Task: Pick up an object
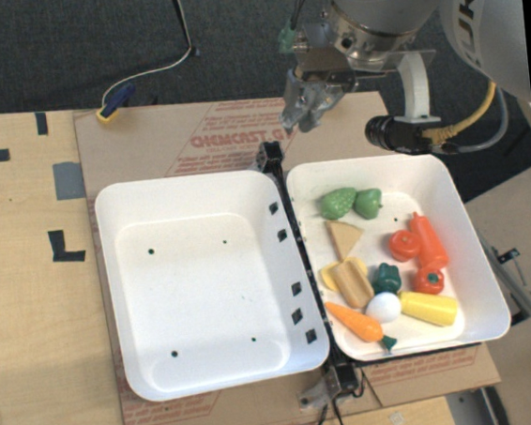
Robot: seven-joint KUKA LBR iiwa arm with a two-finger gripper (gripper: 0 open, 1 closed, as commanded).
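Nearest to us in the right bin point(468, 233) we see a carrot point(353, 321) lying along the front edge, with a white egg point(383, 307) and a yellow piece point(429, 308) just beside it. A little further back lie a tan ridged piece point(350, 281), a dark green item point(385, 277) and a small red tomato point(429, 281). Beyond those we find a pale wedge point(345, 237), a round red tomato point(404, 244) and an orange-red pepper point(428, 239) touching it. Toward the far wall sit two green vegetables point(339, 202), side by side. The left bin point(121, 269) lies next to it, joined at the middle clips. Furthest off, the gripper point(304, 110) hangs above the cardboard behind the bins, well apart from every object; its fingers point down and hold nothing, but we cannot tell how wide the jaws stand.
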